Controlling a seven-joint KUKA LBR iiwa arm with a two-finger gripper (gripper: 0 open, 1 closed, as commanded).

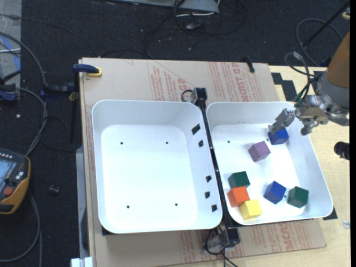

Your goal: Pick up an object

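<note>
My gripper (291, 129) hangs over the far right part of the right bin (245, 106), and its two fingers stand spread apart, open. A blue cube (278, 136) lies right at the tip of the left finger (281, 119), beside it and not between the two fingers. Down the bin from there lie a purple cube (259, 151), a dark green cube (239, 179), an orange cube (238, 195), a yellow cube (251, 208), a second blue cube (275, 192) and a green cube (298, 196).
The left bin (147, 105) adjoins the right one along a black divider (210, 154). Both rest on a cardboard sheet (167, 77). Cables and a yellow-edged device (11, 177) lie on the dark floor to the left.
</note>
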